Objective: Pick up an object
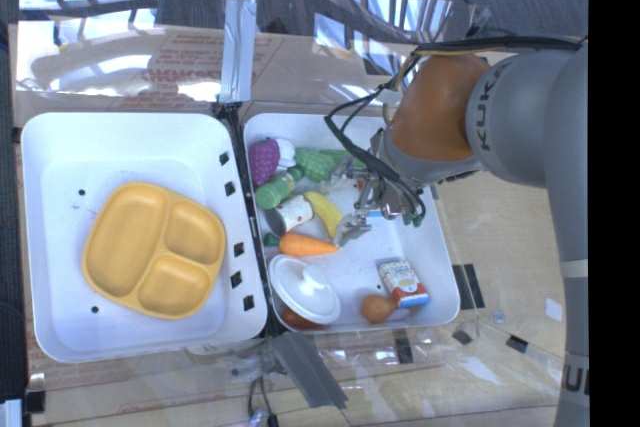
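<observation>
The right bin (440,287) holds several toy foods: purple grapes (264,158), a green leafy piece (322,162), a green vegetable (272,193), a yellow banana (324,211), an orange carrot (306,245), a small white can (296,213), a white bowl (304,289), a small carton (403,282) and a brown round piece (377,309). My gripper (358,218) hangs low over the middle of this bin, just right of the banana and above the carrot's right end. Its fingers are open and nothing sits between them.
The left bin (60,155) carries a yellow divided tray (152,248). A black divider (240,215) separates the two bins. The grey arm with its orange band (440,110) covers the right bin's far right corner. Cardboard lies behind the bins.
</observation>
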{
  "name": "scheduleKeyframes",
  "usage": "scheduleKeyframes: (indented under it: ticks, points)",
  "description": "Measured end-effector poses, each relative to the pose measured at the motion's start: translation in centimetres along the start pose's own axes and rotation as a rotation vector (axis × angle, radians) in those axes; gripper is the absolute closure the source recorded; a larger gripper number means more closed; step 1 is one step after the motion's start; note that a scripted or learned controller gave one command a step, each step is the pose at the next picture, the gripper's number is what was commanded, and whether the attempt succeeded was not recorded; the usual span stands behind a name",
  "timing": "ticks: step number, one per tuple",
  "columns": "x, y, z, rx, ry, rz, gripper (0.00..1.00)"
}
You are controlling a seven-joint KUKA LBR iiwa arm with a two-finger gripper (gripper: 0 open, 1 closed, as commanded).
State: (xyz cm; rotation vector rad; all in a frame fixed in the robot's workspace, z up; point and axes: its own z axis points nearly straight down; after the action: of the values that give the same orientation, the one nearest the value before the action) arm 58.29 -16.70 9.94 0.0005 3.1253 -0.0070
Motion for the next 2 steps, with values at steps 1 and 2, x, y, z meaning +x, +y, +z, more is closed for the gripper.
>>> scheduleKeyframes:
  ticks: [1,2]
  points:
    - [1.1,7.1,0.5,-0.005,0.011,-0.032,0.0]
    - [3.3,-2.5,-12.5,0.002,0.004,-0.027,0.0]
